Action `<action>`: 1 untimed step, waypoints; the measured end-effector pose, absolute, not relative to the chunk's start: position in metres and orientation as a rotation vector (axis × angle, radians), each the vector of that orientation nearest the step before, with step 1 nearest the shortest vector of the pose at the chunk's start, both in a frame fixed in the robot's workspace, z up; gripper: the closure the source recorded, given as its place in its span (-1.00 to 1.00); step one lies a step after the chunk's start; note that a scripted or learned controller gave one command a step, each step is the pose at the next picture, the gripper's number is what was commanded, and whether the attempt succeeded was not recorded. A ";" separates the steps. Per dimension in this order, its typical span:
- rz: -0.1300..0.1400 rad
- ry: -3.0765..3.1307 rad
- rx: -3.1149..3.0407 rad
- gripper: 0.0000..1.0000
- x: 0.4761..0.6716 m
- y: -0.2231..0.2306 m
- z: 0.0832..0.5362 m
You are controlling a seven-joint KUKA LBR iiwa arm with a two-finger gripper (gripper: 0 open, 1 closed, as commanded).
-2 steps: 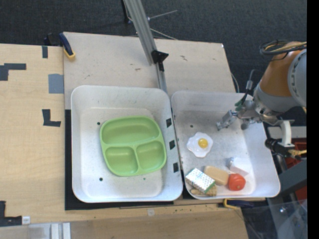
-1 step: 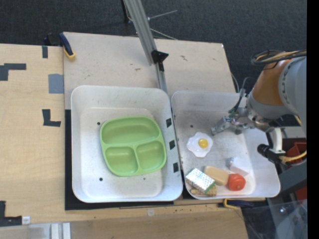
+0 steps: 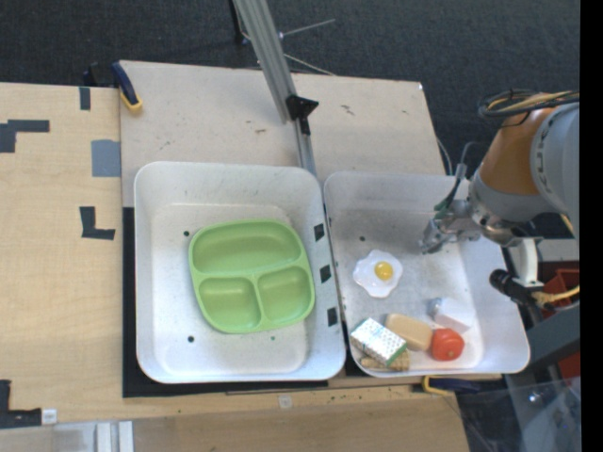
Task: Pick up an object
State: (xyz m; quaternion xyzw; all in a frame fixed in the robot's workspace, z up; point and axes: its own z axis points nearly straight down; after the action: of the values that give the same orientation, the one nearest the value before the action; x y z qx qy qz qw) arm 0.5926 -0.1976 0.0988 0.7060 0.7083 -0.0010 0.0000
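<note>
Objects: fried egg [image 3: 379,274] mid right bin [image 3: 358,201]; box [image 3: 380,341], tan block [image 3: 409,330], tomato [image 3: 448,345], small pale piece [image 3: 445,314] clustered along near wall.
Gripper [image 3: 435,235]: low over right bin's far-right part, beside egg, apart from it; nothing seen between fingers; spread cannot be told.
Obstructions: cluster pieces touching or nearly so; egg stands alone.
Left bin [image 3: 151,252]: green three-part tray [image 3: 251,274], smooth plastic, rounded corners.
Room: bare floor around egg, far half of right bin open.
</note>
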 end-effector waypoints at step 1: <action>0.002 2.221 2.218 1.00 0.599 -0.200 0.143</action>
State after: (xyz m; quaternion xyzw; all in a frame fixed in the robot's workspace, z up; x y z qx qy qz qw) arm 0.5985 -0.2004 0.1428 0.7068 0.7074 0.0005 0.0013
